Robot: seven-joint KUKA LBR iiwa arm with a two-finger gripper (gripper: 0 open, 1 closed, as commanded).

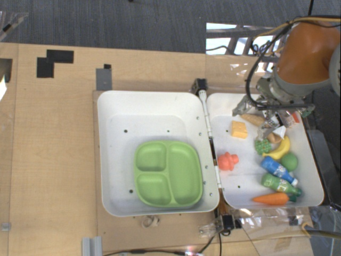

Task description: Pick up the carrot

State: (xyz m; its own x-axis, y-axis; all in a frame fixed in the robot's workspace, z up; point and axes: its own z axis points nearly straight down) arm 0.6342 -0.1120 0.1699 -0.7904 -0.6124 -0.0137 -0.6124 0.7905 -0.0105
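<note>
The orange carrot lies flat along the front edge of the right bin, its tip pointing left. My gripper hangs under the orange wrist over the far right part of that bin, well behind the carrot and apart from it. It sits above a cluster of toy foods, and its own body hides its lower end.
The right bin also holds a yellow cheese block, a red toy, a banana, a green ball, a blue bottle and a green bottle just behind the carrot. In the left bin sits a green divided plate.
</note>
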